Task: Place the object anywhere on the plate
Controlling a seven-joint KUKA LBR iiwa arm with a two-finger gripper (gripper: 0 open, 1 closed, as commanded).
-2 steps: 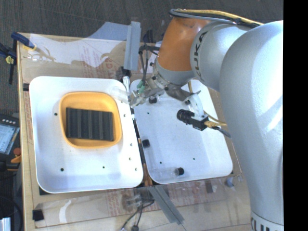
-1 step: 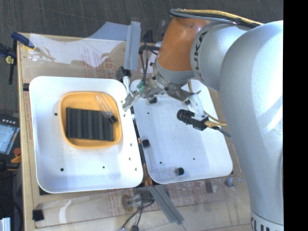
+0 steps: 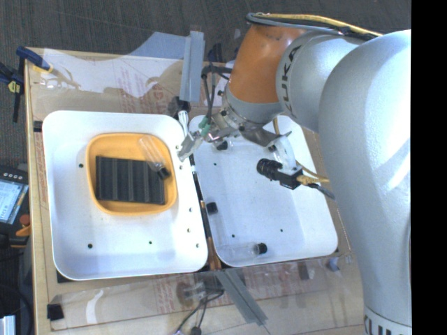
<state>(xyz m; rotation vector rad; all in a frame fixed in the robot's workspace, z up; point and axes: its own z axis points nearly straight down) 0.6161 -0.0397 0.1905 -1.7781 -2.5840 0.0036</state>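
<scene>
Left bin: a shallow white rectangular bin (image 3: 63,243) is seen on the left of the bench, with a few small dark holes dotted over its floor.
Plate: a yellow plastic plate with rounded corners (image 3: 105,149) is set in the far half of the left bin; a dark ribbed rectangular panel (image 3: 129,180) covers most of its middle.
Object: a clear, glassy cylinder with a dark cap (image 3: 154,155) – the task's thing – is seen lying on the plate at its far right corner, tilted, with the dark cap end overlapping the right edge of the ribbed panel.
Right bin: a second shallow white bin (image 3: 279,236) is placed just beside the first, on the right.
Arm: the grey arm with the orange band (image 3: 262,68) is reached in from the right, over the far part of the right bin.
Gripper: the gripper (image 3: 187,144) is placed at the seam between the two bins, just right of the plate's far right corner – whether its fingers are apart or together cannot be told, and nothing is seen between them.
Loose items: a small black piece (image 3: 260,248) is seen near the near edge of the right bin.
</scene>
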